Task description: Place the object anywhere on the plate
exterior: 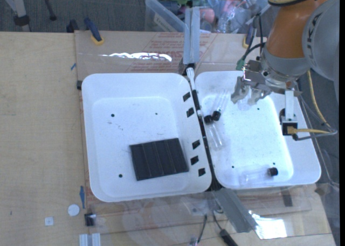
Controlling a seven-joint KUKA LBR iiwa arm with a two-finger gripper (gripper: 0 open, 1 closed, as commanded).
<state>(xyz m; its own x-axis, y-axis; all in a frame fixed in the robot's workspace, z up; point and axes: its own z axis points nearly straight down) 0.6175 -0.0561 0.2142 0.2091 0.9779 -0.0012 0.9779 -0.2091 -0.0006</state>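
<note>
The bench is one light wooden top. Two white bins sit on it side by side, their inner rims touching along a row of black clips: the left bin and the right bin. One arm reaches over the right bin's far right corner. Behind the bins stands one clear tub of coloured toys.

One plate, a black ribbed slab, lies flat in the left bin, toward its near edge. It sits slightly askew and clear of every wall, with bare white floor on its left and far sides.

The gripper hangs over the far part of the right bin, apart from the walls. Whether it is spread or pressed together cannot be told, nor whether anything is in it.

Three clear tubes can be made out in the right bin, all faint against the white:
- tube one, with a black cap, near the shared rim
- tube two, just nearer along that rim
- tube three, with a black cap, by the near wall

The middle of the right bin's floor is bare.
</note>
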